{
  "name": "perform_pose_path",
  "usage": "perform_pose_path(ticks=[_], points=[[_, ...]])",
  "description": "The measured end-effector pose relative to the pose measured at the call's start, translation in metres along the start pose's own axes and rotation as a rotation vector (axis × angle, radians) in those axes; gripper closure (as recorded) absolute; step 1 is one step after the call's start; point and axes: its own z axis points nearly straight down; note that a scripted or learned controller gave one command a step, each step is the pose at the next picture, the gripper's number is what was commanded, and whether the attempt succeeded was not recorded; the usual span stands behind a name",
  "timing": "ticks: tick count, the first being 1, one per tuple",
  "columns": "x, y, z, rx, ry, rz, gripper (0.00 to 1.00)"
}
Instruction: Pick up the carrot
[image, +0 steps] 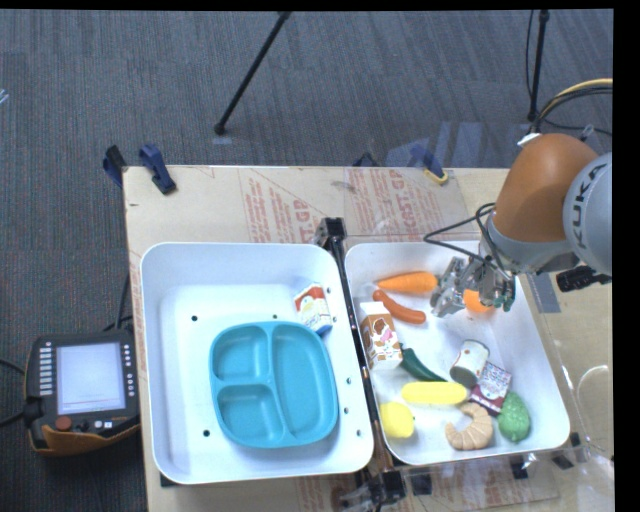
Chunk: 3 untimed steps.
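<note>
- The left bin (160, 300) holds a blue divided plate (272, 382) lying flat across its middle, and a small carton (314, 308) with red and white print near its upper right corner, just off the plate's rim.
- The right bin (545, 350) holds everything else, and it is crowded.
- In its upper part lies the carrot (407, 283), and just below that a sausage (400, 308), both near the wall shared with the left bin.
- Below the sausage stands a small brown and white carton (380, 340), with a dark green vegetable (422, 367) slanting away from its lower side.
- Toward the bottom lie an ear of corn (433, 393), a lemon (397, 420), a croissant (470, 430) and a green bumpy fruit (514, 417).
- A tin can (468, 362) lies tipped on its side beside a red printed packet (491, 384).
- The carrot's long axis runs nearly straight across the bin, left to right; its left end looks the narrower, so I read it as pointing toward the dividing wall.
- My claw (462, 292) hangs over the upper right part of this bin, just to the right of the carrot's thick end and close to touching it.
- My fingers look spread, one metal prong on each side of a gap, with nothing clamped between them.
- A small orange thing (478, 304) sits right under my claw's far side; I cannot tell what it is.
</note>
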Motion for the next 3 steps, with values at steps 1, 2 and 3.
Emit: perform_pose_path(ticks=[1,2,3], points=[[0.055,-0.033,0.013,-0.005,0.003,-0.373,1.00],[0.055,-0.032,0.013,-0.005,0.001,-0.373,0.00],[-0.019,-0.043,0.013,-0.003,0.002,-0.229,0.00]])
